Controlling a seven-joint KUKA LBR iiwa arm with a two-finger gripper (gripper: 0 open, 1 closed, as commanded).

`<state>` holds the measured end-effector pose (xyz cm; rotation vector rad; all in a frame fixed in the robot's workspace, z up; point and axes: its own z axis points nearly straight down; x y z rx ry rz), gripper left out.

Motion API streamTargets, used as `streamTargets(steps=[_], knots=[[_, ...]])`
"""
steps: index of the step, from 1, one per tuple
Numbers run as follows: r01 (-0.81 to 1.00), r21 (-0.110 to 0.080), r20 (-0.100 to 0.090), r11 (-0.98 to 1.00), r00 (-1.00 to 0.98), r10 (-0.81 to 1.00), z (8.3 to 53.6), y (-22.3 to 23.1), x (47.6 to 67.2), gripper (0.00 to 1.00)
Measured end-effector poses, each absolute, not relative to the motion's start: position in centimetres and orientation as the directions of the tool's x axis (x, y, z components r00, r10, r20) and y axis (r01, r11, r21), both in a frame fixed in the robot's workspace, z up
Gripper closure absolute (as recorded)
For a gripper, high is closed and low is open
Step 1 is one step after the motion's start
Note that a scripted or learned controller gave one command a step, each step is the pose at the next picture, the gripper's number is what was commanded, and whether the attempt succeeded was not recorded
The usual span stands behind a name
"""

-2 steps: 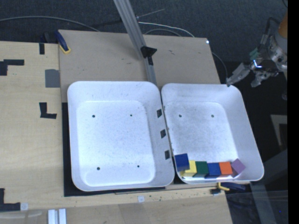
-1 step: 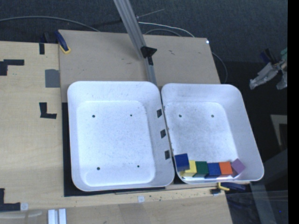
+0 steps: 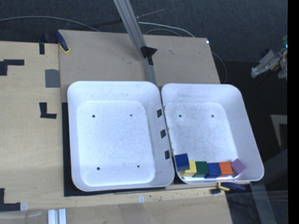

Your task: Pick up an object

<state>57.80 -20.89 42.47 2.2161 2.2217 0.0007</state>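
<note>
A light wooden bench (image 3: 28, 139) is seen, with a brown board (image 3: 103, 59) laid on it. Two shallow white bins — the left bin (image 3: 72, 139) and the right bin (image 3: 245, 125) — are placed side by side, touching.

There are two white bins, the left bin (image 3: 74, 125) and the right bin (image 3: 243, 120), and six small blocks: two blue (image 3: 181, 161) (image 3: 214, 169), one yellow (image 3: 190, 168), one green (image 3: 202, 167), one orange (image 3: 225, 168), one purple (image 3: 238, 165)

Two bins sit side by side mid-frame — the left bin (image 3: 114, 136) beside the right bin (image 3: 210, 129). A row of blocks (image 3: 208, 167) lies along the right bin's lower edge — a pole (image 3: 133, 29) slants above.
</note>
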Motion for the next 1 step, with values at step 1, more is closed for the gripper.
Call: streamTargets(steps=[1], knots=[[1.000, 0.001, -0.003, 0.005, -0.005, 1.000, 41.29, -20.76, 66.93, 0.00]])
